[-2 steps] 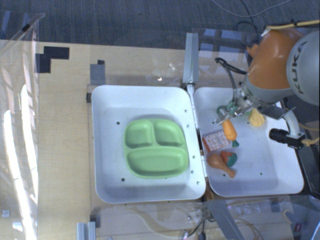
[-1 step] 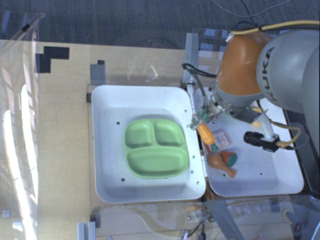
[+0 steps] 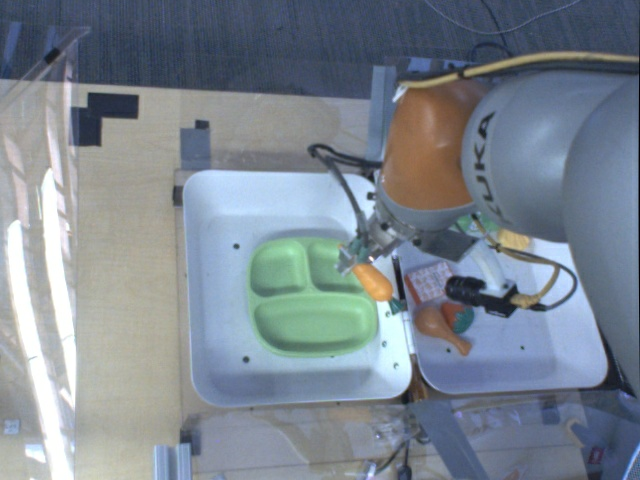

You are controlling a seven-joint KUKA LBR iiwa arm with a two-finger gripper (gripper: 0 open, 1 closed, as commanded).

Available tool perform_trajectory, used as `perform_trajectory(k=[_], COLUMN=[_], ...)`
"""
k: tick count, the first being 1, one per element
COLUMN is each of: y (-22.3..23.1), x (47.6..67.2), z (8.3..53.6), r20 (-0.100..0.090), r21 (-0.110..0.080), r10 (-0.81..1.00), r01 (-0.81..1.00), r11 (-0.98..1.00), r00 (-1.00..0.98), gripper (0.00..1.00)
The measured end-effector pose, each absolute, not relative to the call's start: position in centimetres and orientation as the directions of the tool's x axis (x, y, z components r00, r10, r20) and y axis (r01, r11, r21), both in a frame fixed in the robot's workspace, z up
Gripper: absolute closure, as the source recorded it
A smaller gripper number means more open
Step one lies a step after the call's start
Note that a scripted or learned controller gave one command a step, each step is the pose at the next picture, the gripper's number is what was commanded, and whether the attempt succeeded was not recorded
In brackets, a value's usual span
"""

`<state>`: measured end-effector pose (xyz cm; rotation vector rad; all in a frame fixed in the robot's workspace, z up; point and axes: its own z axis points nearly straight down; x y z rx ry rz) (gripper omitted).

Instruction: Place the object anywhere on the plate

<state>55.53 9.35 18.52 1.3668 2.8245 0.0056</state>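
Take the green plate (image 3: 308, 306) as your landmark: it lies in the middle of the left bin (image 3: 205, 298), with 3 compartments, 2 small ones along its far side and 1 long one along its near side.

You see the gripper (image 3: 356, 258) hanging over the plate's right edge, at the outer corner of the far right compartment. An orange carrot-shaped object (image 3: 374, 282) sits right at the fingertips, slanting down and to the right from them across the plate's right rim. Its upper end meets the fingers, so they look closed on it, though the grip point is small and partly hidden by the wrist.

The carrot lies above the rim rather than inside a compartment, and you cannot tell whether it touches the rim. Its lower end reaches toward the wall where the 2 bins meet, just right of the plate.

For room, you have bare white bin floor to the left of the plate, a narrower strip on its near side, and a strip on its far side. To its right there is very little space before the bin wall.

Past that wall, in the right bin (image 3: 560, 368), a drumstick-shaped toy (image 3: 440, 327), a small red and green piece (image 3: 459, 316) and a printed card (image 3: 430, 282) lie near the plate's right side. A black cable (image 3: 335, 173) loops above the plate's far edge.
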Motion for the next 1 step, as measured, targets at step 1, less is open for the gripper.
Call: perform_trajectory(k=[1], y=[9.3], x=[55.53], z=[18.53], r20=[-0.002], r21=[0.005], r10=[0.785], r01=[0.785], r11=[0.62], r00=[-0.62], gripper=[0.0])
